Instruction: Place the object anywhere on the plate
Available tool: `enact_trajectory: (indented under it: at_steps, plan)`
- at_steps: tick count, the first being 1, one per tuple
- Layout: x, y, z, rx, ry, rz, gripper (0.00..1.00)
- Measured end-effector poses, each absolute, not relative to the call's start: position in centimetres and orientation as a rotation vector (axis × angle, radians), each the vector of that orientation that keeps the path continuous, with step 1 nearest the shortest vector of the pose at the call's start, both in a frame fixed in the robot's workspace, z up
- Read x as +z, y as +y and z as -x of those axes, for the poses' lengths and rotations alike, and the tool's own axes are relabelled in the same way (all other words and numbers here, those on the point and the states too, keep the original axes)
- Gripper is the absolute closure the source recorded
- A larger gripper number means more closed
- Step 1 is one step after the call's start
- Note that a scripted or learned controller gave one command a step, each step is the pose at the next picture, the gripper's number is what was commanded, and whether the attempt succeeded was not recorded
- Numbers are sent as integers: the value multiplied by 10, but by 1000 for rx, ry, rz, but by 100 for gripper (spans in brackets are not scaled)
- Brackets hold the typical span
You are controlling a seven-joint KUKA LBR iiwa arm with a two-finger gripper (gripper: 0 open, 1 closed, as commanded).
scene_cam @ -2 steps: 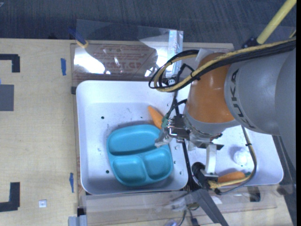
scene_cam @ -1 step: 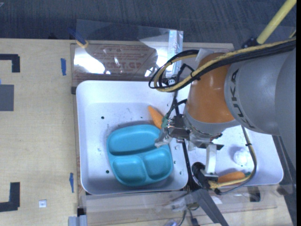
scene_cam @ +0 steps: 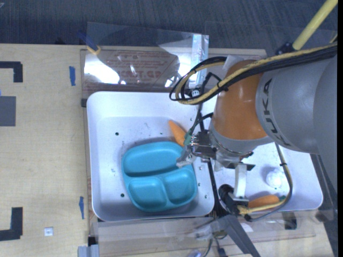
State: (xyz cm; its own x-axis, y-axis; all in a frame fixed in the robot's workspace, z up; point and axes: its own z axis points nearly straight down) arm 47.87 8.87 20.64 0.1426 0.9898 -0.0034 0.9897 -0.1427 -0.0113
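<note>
Blue plate [scene_cam: 158, 179], orange carrot [scene_cam: 177, 131], white bin [scene_cam: 107, 122], orange-banded grey arm [scene_cam: 268, 106]

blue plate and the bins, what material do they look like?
Blue plate: likely molded plastic, semi-matte; uniform colour, soft rounded compartment ridges, faint sheen. Left bin: white, probably plastic or coated metal, smooth with dark scuff specks. Right bin: same white finish, largely covered by the arm.

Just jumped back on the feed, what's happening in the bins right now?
The grey and orange arm is reaching in over the divide between the two white bins, its gripper low at the right rim of the blue sectioned plate in the left bin. An orange object lies just beyond the plate's upper right edge, not on it. In the right bin, another orange piece and a small white item rest.
</note>
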Motion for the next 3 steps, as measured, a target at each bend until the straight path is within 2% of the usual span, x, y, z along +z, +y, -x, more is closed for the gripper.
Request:
enact_trajectory:
  at_steps: [3]
  plan:
    - [206, 89, -479, 16, -2053, 2370, 0]
